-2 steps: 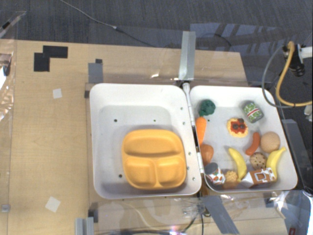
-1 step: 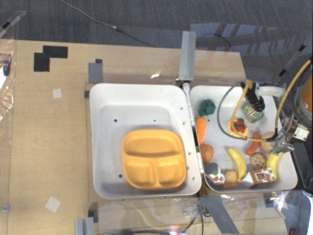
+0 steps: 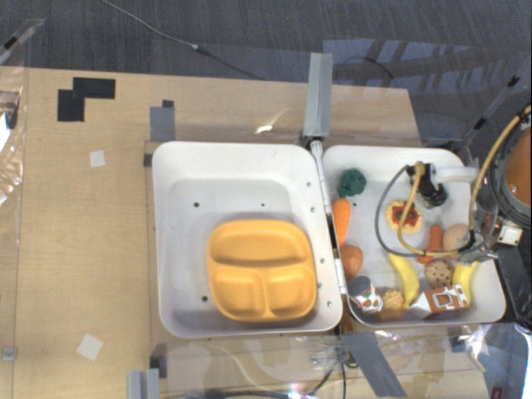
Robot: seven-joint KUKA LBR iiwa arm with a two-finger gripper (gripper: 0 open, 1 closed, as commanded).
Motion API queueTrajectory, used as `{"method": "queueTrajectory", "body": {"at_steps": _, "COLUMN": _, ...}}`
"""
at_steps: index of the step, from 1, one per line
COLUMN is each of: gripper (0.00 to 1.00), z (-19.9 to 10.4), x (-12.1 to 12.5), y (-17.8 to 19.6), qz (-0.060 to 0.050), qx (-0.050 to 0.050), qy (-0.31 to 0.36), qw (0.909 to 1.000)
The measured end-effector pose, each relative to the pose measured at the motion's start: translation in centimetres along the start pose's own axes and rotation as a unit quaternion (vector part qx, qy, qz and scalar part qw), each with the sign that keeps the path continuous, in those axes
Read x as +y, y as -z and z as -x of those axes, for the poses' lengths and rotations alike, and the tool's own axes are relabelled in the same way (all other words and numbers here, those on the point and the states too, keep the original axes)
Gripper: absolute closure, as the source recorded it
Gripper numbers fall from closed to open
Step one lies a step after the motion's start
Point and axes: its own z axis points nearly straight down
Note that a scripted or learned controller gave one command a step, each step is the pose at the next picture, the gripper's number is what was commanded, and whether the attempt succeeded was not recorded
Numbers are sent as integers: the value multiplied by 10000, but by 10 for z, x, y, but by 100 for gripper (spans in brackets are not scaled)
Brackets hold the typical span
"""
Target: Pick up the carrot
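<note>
**Carrot at the right bin's left wall, arm at the far side**

The carrot (image 3: 341,220) lies in the right bin (image 3: 495,310), lengthwise along its left wall. It sits between a green lump (image 3: 352,181) and a brown rounded piece (image 3: 352,260), and nothing grips it. The arm (image 3: 517,173) comes in over the bin's right edge. Its pincer (image 3: 490,236) is well apart from the carrot, and I cannot tell whether it is released or clenched. Near the front wall, two bananas (image 3: 406,278) flank a cookie (image 3: 438,271) and a small printed carton (image 3: 445,298) whose lettering is too small to read. The left bin (image 3: 179,223) holds a yellow divided tray (image 3: 262,268). Black patches (image 3: 83,97) mark the worktop (image 3: 75,248).
</note>
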Motion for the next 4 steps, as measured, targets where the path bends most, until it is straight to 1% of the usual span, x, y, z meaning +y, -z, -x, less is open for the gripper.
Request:
{"method": "queueTrajectory", "body": {"at_steps": 1, "gripper": 100, "z": 18, "x": -30, "y": -2, "qz": -6, "qx": -4, "qy": -250, "qw": 9997}}
{"method": "queueTrajectory", "body": {"at_steps": 3, "gripper": 100, "z": 15, "x": -32, "y": 18, "qz": -34, "qx": 4, "qy": -275, "qw": 9996}}
{"method": "queueTrajectory", "body": {"at_steps": 4, "gripper": 100, "z": 0, "x": 0, "y": -11, "qz": 5, "qx": 5, "qy": 13, "qw": 10000}}
